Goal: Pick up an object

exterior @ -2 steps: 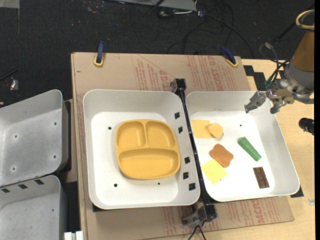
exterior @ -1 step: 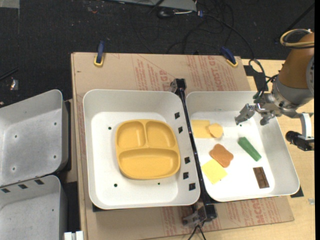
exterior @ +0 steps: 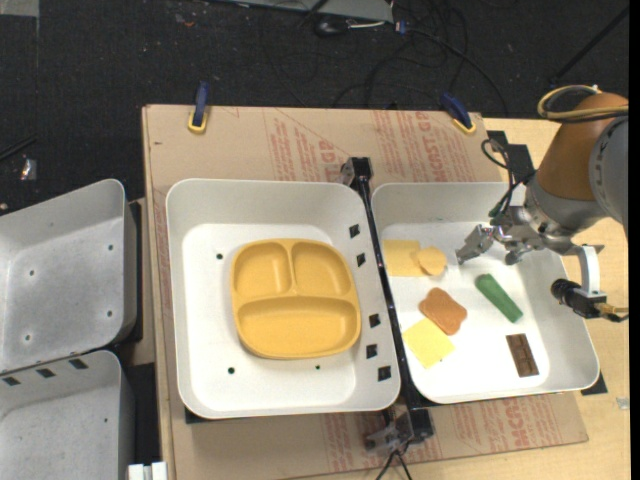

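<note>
Camera view. Two white bins side by side on the counter (exterior: pixel 270 138). Left bin (exterior: pixel 200 208) carries a yellow divided tray (exterior: pixel 296 299). Right bin (exterior: pixel 570 358) carries the loose items: a pale yellow block (exterior: pixel 398 258) with a small round yellow piece (exterior: pixel 432 262) touching its right edge, an orange-brown piece (exterior: pixel 443 311), a yellow slab (exterior: pixel 428 343) just near of it and partly under it, a green stick (exterior: pixel 498 297), and a dark brown bar (exterior: pixel 521 355) toward the near right corner.

Gripper (exterior: pixel 493 243) sits over the far part of the right bin, fingers spread, nothing between them. Fingertips point left and slightly near.

Key relation: the green stick is the closest item, lying just near of the gripper and slightly right. Its long axis runs diagonally, from far-left to near-right. The round yellow piece lies a little further off, to the left of the gripper. No target is fixed by the task; the green stick looks the likeliest on closeness alone, a judgement only.

Arm pose: arm (exterior: pixel 580 168) enters from the right, orange band above the wrist, wrist bent down and leftward into the bin. Height of the fingertips above the bin floor cannot be told.
</note>
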